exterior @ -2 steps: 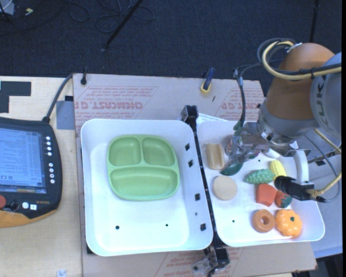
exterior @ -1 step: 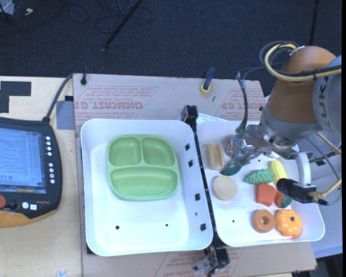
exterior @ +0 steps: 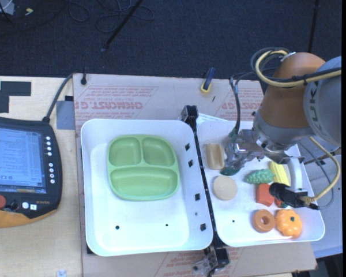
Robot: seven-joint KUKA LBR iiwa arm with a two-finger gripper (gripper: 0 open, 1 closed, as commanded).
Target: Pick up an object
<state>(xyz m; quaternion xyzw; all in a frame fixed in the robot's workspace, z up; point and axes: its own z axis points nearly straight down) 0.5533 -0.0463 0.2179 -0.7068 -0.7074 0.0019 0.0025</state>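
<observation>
My gripper (exterior: 233, 161) hangs low over the middle-left of the right bin (exterior: 242, 238), below the arm's orange band. It is just right of a tan bread piece (exterior: 213, 154) and just above a round beige biscuit (exterior: 224, 187). A green vegetable (exterior: 258, 176) lies immediately to its right, with a yellow corn cob (exterior: 279, 172) beyond that. A red block (exterior: 264, 194), a glazed donut (exterior: 263, 220) and an orange pumpkin (exterior: 288, 223) sit nearer the front. Nothing is visibly lifted off the bin floor.
The left bin (exterior: 98, 224) holds a green divided plate (exterior: 142, 167). A black divider (exterior: 199, 178) runs between the bins. A teach pendant (exterior: 20, 166) lies left of the bench. Cables loop around the wrist at the right.
</observation>
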